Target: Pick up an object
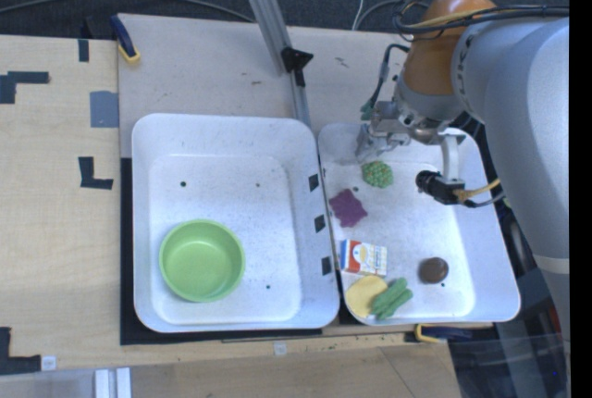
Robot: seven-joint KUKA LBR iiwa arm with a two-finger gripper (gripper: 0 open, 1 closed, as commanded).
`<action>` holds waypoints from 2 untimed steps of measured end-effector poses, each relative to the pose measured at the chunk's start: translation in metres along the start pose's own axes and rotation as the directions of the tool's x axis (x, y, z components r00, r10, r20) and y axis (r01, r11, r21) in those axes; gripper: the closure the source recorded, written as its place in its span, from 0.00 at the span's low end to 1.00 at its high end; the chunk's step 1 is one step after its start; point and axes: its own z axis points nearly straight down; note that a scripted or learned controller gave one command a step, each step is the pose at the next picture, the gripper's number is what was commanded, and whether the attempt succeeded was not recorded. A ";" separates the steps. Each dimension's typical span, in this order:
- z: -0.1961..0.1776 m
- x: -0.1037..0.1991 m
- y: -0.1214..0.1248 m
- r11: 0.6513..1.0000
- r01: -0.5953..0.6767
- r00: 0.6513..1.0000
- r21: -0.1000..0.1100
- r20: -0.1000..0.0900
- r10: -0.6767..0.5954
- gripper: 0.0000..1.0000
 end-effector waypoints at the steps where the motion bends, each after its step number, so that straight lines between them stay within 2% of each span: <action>1: -0.046 -0.002 -0.007 1.000 -0.003 1.000 -0.005 0.000 0.003 1.00; 2: -0.082 -0.002 -0.006 1.000 -0.002 1.000 -0.006 0.000 0.002 1.00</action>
